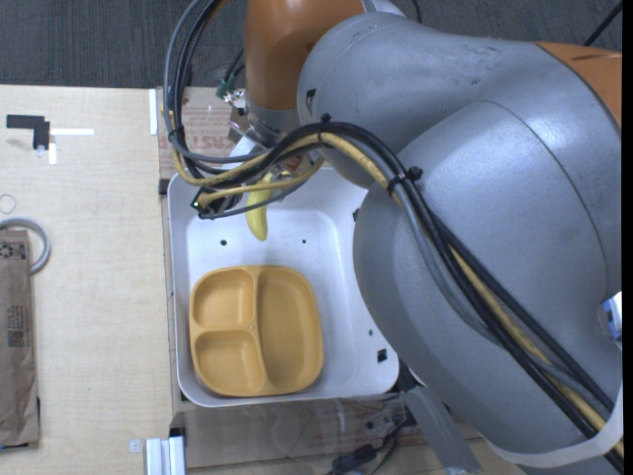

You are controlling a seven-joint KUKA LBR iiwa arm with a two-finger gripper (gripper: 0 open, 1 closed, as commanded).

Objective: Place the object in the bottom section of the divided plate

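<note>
Since the wrist and its cables (pixel 247 171) cover the gripper (pixel 255 186), I cannot tell whether it is apart, together or clamped on anything. A banana (pixel 258 222) pokes out just under that cable bundle, tip pointing down the view, near the bin's (pixel 331 236) top edge and left of its middle. Whether it hangs from the gripper or lies on the bin floor cannot be told; its spot right under the wrist fits a carry or a grasp try, but that is a guess.

The plate (pixel 257 331) sits flat at the bin's bottom-left corner, close to the left wall and bottom rim, with nothing in it. It has two small sections on the left and one long section on the right. The lower-left small one (pixel 226 360) is probably the target, being nearest the bin's bottom edge.

The banana is apart from the plate, with bare bin floor between them, so the placing is not yet done. The next move calls for travel toward the bottom edge, then a low release to keep the banana from rolling over the divider.
</note>
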